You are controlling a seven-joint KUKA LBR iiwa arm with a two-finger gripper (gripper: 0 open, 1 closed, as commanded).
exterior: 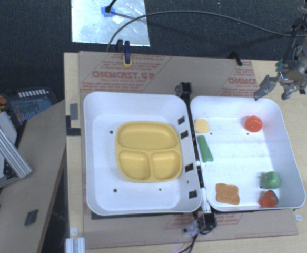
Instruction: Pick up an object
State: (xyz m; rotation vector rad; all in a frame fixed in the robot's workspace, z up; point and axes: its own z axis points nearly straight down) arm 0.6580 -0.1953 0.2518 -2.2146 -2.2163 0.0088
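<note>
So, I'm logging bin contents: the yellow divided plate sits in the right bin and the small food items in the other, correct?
Not quite: the camera view shows the yellow divided plate in the left bin. The small food items, such as the green stick, lie in the right bin.

This looks like a robot lab: two white bins [142, 101] sit on a bench [48, 157] with cables [206, 17], clamps [126, 51] and a control box [29, 107].

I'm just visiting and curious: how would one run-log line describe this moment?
gripper: open, holding nothing, above right bin's far edge | nearest item: orange tomato | left bin: yellow divided plate
</note>
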